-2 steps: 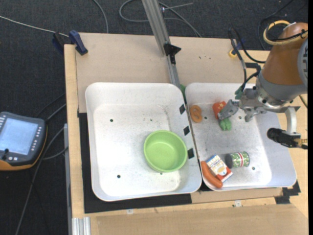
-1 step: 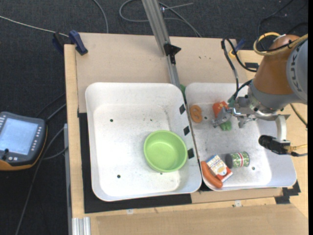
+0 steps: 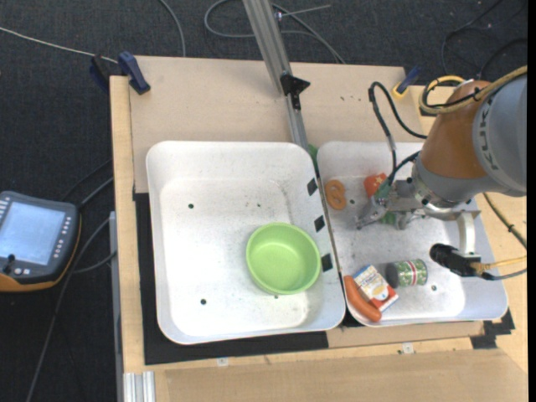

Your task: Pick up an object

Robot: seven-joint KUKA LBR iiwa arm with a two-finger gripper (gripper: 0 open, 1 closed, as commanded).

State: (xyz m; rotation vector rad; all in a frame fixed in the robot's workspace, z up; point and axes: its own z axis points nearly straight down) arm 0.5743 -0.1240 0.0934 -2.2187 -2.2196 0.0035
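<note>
Nothing picked yet, as far as I can judge — every candidate object sits on the floor of the right bin (image 3: 469, 308). Closest to the gripper (image 3: 378, 210) is a small red-orange object (image 3: 374, 182) near the bin's back wall, just beside the fingers; can't tell if it's touching. Can't tell whether the claw is open or closed either — the wrist blocks the view and the metal parts blur together. Other options: a flat orange disc-like piece (image 3: 336, 193) by the left wall, a small printed carton (image 3: 373, 281) leaning on an orange-red rounded item (image 3: 361, 303) at the front corner, and a green-labelled can (image 3: 408, 272) lying on its side. Left bin (image 3: 167, 224) holds a smooth lime-green plastic bowl (image 3: 283, 258). Grasp and lift both left to do.
</note>
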